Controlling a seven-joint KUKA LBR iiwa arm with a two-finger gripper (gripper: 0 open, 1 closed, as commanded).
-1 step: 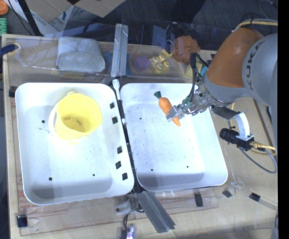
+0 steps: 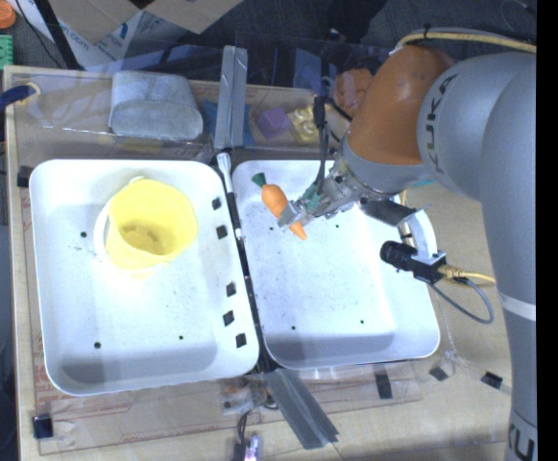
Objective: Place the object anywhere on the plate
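orange carrot (image 2: 277,203) in right bin; yellow plate (image 2: 150,223) left.

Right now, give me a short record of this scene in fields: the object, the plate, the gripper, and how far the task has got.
object: orange toy carrot with green top, in the right bin, near its upper left corner
plate: yellow plate, in the left bin
gripper: gripper over the right bin, right beside the carrot; grip unclear
task status: carrot not yet on the plate
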